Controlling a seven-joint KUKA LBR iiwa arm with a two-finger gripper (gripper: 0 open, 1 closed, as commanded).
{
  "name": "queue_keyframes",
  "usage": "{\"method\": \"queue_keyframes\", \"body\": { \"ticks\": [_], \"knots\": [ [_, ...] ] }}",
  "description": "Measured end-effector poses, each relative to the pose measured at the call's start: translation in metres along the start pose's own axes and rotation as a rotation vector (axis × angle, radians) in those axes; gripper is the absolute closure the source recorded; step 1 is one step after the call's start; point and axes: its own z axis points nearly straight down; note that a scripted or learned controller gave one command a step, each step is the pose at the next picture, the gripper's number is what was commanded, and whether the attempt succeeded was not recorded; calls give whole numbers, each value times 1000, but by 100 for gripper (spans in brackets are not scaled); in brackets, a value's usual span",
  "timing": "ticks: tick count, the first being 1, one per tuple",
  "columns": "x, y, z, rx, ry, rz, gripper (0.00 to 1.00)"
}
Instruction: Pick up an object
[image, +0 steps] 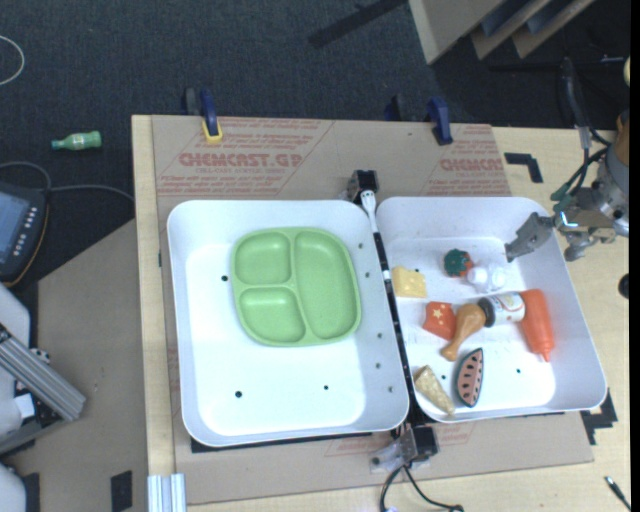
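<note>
The tabletop (150, 300) carries two white bins, and the right bin (590, 370) holds the toys. Nearest the camera, well below the hand, lie a watermelon slice (468, 377) and a drumstick (464, 327); the carrot (538, 322) lies closer below it. The hand (540, 235) hovers at the bin's far right edge, touching nothing; I cannot tell how its jaws stand.

Robotics lab, by the look of it. Clamped cardboard-topped worktop (300, 150), twin white bins (200, 300), dark carpet (150, 60), trailing cables (70, 185)
</note>
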Motion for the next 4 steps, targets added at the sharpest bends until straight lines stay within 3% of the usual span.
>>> {"method": "queue_keyframes", "body": {
  "ticks": [1, 4],
  "knots": [
    [0, 2, -7, -13, -3, -3, 0],
    [-4, 10, 136, -7, 0, -3, 0]
  ]
}}
